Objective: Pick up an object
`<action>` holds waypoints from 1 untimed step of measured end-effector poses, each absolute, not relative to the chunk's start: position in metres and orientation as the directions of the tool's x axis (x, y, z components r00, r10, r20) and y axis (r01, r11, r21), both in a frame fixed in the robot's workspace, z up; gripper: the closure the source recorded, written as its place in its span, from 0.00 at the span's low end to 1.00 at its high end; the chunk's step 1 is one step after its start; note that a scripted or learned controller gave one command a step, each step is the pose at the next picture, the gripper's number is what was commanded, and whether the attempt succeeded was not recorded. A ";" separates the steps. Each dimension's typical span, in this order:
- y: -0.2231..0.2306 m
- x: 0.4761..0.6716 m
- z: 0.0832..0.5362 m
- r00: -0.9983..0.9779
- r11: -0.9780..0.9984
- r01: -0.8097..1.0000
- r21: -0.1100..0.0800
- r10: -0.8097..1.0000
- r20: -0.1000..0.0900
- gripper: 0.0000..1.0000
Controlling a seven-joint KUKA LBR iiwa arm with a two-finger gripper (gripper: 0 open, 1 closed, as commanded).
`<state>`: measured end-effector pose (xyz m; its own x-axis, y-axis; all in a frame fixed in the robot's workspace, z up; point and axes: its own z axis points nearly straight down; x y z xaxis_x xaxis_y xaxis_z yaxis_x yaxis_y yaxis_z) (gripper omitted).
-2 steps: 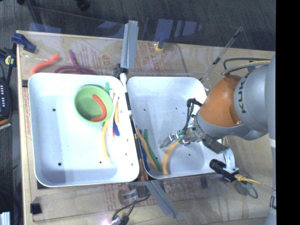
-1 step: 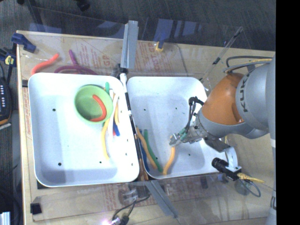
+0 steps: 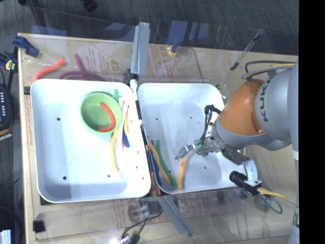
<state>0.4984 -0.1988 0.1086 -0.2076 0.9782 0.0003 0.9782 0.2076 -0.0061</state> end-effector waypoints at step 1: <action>-0.162 0.481 0.094 -0.187 0.187 0.982 0.003 0.982 -0.005 0.00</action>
